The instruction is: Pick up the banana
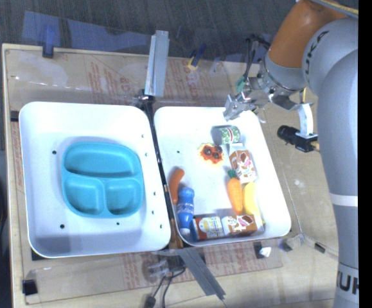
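The banana (251, 201) is a short yellow piece lying near the right wall of the right bin (166, 127), beside an orange carrot (236, 194). My gripper (239, 106) hangs over the bin's far right corner, well behind the banana and apart from it. Nothing shows between its fingers.
The right bin also holds a green can (226, 134), an orange flower-like toy (210, 152), a small carton (242, 163), a hot dog (175, 183), a blue bottle (185, 209) and a flat box (227, 225). A blue divided tray (103, 178) lies in the left bin (38, 127).
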`<move>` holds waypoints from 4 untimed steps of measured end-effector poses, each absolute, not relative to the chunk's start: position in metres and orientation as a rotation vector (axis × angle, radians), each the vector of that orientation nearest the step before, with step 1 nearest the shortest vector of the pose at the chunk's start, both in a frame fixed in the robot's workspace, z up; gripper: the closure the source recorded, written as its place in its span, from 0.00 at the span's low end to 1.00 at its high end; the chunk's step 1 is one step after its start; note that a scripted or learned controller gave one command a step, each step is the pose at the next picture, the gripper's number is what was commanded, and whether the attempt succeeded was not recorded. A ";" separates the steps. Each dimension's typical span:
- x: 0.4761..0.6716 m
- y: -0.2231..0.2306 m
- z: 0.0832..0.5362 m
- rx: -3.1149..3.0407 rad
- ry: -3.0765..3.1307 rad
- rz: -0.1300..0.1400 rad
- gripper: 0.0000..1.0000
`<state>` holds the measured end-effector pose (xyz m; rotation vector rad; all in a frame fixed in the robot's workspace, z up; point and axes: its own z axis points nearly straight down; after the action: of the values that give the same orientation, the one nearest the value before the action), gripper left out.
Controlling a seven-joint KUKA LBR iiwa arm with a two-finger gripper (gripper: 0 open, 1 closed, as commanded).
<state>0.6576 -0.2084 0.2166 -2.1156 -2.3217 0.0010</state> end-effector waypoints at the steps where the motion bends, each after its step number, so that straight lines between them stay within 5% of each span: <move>1: 0.658 -0.206 0.213 -2.038 -2.387 0.001 1.00; 4: 0.657 -0.200 0.214 -1.899 -2.496 0.003 1.00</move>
<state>0.6572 -0.2005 0.2136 -1.8991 -2.4957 0.0031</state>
